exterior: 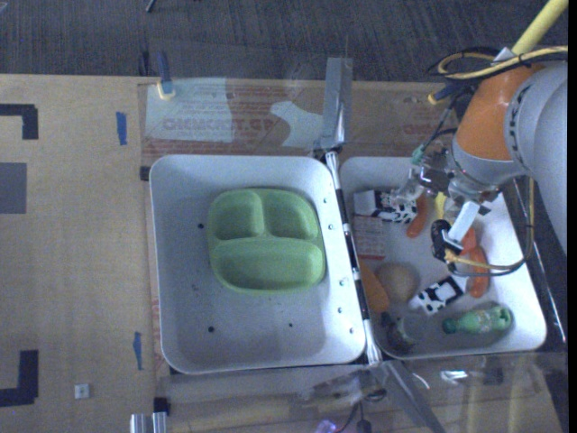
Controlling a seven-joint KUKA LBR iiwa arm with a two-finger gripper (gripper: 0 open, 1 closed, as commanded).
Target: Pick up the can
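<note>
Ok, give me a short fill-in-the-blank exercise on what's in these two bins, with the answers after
1. The divided tray in the left bin is coloured ____.
2. The green bottle lies in the ____ bin.
3. The band above the arm's wrist is coloured ____.
4. The divided tray has ____ compartments.

Missing words: green; right; orange; three

My wooden bench (72, 269) fills the frame's left and centre, carrying two shallow white bins side by side. The left bin (180, 332) sits mid-frame, the right bin (534, 327) at right. Blue tape strips (121, 127) and black markings (20, 120) dot the bench's left.
</note>
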